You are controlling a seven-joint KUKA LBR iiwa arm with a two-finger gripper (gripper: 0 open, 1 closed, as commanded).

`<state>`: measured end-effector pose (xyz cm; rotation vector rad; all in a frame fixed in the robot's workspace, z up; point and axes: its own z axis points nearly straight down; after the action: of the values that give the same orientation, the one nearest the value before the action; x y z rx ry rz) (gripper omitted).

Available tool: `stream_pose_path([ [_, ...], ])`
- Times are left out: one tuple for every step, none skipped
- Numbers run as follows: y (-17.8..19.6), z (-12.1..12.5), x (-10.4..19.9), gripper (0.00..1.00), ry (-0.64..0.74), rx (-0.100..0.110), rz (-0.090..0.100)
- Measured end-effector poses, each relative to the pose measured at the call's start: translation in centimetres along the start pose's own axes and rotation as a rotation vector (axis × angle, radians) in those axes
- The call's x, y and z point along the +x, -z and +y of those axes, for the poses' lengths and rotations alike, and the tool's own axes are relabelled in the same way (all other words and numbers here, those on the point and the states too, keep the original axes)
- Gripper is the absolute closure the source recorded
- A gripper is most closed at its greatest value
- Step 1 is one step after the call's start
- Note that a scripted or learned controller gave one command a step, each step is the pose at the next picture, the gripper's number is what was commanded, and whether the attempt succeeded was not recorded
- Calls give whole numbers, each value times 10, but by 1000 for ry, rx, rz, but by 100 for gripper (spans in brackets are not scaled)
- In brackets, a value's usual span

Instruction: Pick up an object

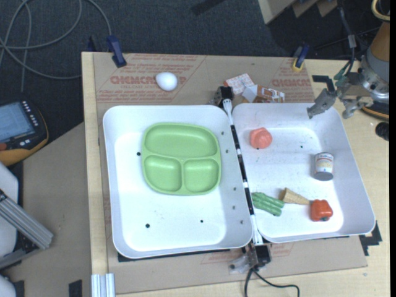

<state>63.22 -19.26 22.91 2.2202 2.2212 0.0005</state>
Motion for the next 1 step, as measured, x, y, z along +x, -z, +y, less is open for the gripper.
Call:
stream_pose_path([
  [-63,-9,-31,0,-1,3,0],
])
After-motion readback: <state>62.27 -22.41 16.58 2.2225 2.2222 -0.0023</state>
